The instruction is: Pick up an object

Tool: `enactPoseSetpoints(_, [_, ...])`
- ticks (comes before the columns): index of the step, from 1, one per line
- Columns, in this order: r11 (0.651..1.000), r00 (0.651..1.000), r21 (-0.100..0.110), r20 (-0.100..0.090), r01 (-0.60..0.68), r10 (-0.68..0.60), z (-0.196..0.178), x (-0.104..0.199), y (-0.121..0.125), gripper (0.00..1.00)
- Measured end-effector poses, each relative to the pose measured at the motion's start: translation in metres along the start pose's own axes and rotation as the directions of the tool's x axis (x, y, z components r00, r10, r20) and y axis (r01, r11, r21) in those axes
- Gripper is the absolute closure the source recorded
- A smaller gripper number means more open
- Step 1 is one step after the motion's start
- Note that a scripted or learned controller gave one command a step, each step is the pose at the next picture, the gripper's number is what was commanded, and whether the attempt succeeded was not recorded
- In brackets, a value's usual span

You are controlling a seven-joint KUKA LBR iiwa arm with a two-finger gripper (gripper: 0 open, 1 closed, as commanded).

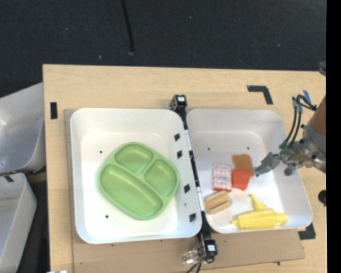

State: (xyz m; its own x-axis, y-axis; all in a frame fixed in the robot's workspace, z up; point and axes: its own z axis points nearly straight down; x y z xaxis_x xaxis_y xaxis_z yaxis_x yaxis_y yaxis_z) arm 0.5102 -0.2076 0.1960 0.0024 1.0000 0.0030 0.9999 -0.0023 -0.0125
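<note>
gripper [268, 164] at right bin [227, 121] east rim | grip state unclear | red block [240, 179] just beside

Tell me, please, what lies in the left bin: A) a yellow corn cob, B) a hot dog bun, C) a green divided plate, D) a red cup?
C: a green divided plate rests on the floor of the left bin, with its three compartments facing up.
</note>
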Motion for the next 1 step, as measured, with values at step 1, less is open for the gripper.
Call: enactPoseSetpoints(1, [1.000, 1.000, -0.013, 0.003, 0.004, -0.004, -0.0074, 0.0005, 0.0032, 0.00])
